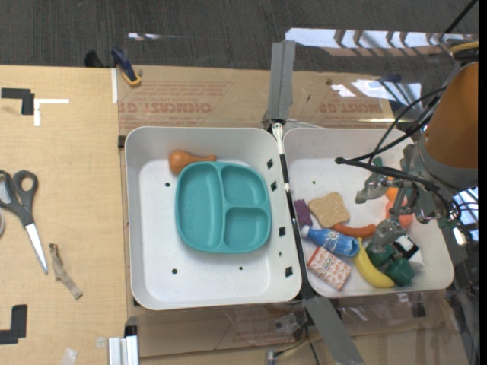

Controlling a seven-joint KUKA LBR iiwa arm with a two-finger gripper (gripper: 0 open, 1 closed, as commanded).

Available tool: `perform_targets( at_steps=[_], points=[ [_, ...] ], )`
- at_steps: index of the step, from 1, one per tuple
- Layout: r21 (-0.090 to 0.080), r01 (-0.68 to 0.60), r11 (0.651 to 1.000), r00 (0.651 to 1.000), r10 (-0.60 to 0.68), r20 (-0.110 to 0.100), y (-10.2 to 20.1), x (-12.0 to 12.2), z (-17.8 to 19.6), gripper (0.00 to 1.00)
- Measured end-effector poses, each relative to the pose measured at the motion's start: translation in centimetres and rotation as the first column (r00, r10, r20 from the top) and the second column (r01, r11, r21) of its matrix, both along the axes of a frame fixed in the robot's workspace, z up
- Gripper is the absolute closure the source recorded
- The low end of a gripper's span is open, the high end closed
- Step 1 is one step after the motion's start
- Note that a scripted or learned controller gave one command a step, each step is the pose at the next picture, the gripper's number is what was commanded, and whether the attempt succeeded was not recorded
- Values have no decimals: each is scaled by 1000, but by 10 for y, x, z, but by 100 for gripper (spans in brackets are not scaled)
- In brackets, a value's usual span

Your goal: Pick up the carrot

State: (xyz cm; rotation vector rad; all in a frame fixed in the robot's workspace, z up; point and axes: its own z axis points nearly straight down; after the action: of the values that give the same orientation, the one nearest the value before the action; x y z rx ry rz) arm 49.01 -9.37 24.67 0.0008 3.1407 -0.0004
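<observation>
The carrot (354,229) is a slim orange piece lying flat in the right bin (319,166), just below a slice of toast (329,209) and above a blue bottle (335,242). My gripper (389,223) hangs over the right side of that bin, at the carrot's right end and slightly above it. Cables and the grey wrist hide the space around its tip. Small orange patches (397,204) show behind the gripper, and I cannot tell what they belong to.
A banana (371,271), a red packet (329,268), a green-and-black object (401,266) and a purple piece (303,213) crowd the right bin's front. The left bin (148,226) holds a teal divided plate (224,207) and an orange drumstick-shaped toy (186,159). Scissors (24,204) lie on the bench at left.
</observation>
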Motion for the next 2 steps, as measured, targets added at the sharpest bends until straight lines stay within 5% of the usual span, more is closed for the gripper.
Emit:
perform_targets(
  at_steps=[1,2],
  points=[
    [0,-23,1000,1000,23,2,-62,67,-14,0],
    [0,-41,999,999,41,3,-128,97,-101,0]
  ],
)
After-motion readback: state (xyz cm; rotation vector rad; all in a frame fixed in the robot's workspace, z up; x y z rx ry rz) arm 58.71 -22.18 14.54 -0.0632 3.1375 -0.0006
